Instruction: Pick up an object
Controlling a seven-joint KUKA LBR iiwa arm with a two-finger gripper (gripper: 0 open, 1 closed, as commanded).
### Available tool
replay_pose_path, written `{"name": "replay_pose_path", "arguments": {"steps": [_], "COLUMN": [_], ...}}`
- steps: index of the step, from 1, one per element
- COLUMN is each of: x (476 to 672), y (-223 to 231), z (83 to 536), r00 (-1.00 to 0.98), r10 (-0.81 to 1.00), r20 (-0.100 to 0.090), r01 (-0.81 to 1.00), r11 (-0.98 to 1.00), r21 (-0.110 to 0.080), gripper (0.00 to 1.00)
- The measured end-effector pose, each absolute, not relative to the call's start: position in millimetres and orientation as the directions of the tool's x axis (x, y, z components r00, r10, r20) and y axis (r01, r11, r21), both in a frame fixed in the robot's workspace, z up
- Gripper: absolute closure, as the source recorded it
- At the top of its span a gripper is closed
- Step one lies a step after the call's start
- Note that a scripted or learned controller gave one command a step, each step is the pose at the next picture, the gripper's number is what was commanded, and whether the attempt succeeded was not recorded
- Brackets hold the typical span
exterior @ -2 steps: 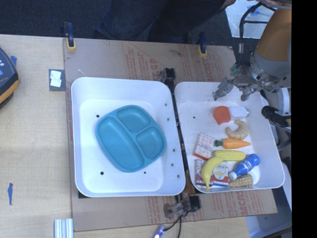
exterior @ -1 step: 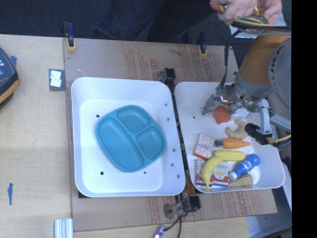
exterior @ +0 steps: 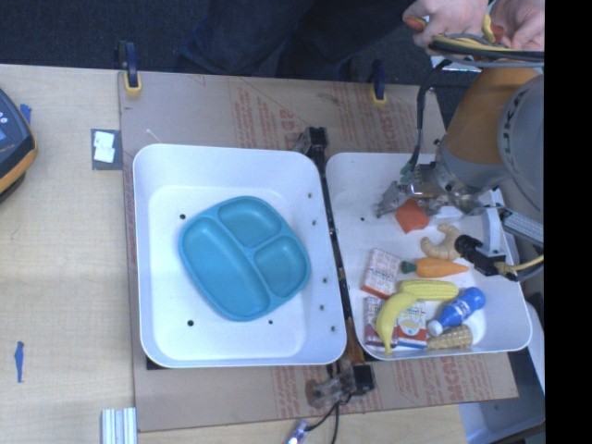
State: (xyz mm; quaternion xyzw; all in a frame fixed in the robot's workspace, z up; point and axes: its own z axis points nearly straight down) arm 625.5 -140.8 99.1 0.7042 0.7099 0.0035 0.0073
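Note:
My gripper [exterior: 413, 200] hangs open over the far part of the right bin [exterior: 351, 248]. One finger [exterior: 384, 206] splays toward the bin's left wall. A small red-orange block [exterior: 413, 217] lies on the bin floor just below the gripper, roughly between the fingers and not lifted. Nearer the front lie a carrot [exterior: 442, 267], a beige knobbly piece [exterior: 442, 242], a banana [exterior: 396, 314], a corn cob [exterior: 428, 289], a blue bottle with a white cap [exterior: 457, 309] and some printed packets [exterior: 380, 273].
The left bin [exterior: 157, 183] holds a blue divided plate [exterior: 244, 257]. A black cable and fitting [exterior: 481, 252] trail from the arm over the right bin's right side. A person's hands [exterior: 458, 7] are at the bench's far edge, above the arm.

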Motion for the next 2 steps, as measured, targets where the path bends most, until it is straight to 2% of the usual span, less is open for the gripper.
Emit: {"name": "replay_pose_path", "arguments": {"steps": [1, 2], "x": [617.3, 624.9], "y": [-141.7, -142.6], "z": [101.6, 108.9], "r00": [-0.007, -0.01], "r10": [1.0, 1.0], "r20": [-0.005, -0.007], "r01": [1.0, 1.0], "r11": [0.007, 0.01], "r21": [-0.005, 0.009], "gripper": [1.0, 0.0]}}
